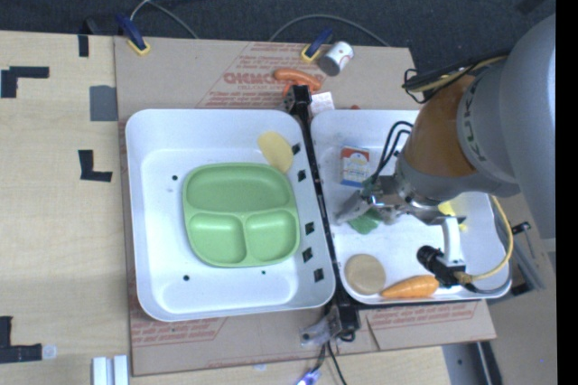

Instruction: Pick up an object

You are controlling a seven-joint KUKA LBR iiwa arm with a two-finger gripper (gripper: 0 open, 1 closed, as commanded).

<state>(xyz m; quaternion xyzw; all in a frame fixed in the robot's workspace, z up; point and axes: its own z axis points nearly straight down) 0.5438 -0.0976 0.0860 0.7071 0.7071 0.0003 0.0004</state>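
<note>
We see gripper (359, 210) low in right white bin (411, 126), over small green soft-looking object (364, 225); finger spread we cannot tell. We judge object light, squashy, maybe slippery; best pinched across narrow middle. Orange carrot-shaped toy (411, 287) near bin's front edge.

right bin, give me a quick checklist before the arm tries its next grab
1. Gripper is over the right bin: ok.
2. A target lies at the gripper: ok, a small green object sits just under it.
3. Something is between the fingers: cannot tell, the wrist hides them.
4. Other items sit apart from the gripper: ok, the red and white card, tan round disc and toy carrot lie apart from it.
5. Cable is free of the objects: not ok, the black connector hangs just above the carrot.
6. Left bin is untouched: ok, green divided plate and yellow piece lie flat.
</note>
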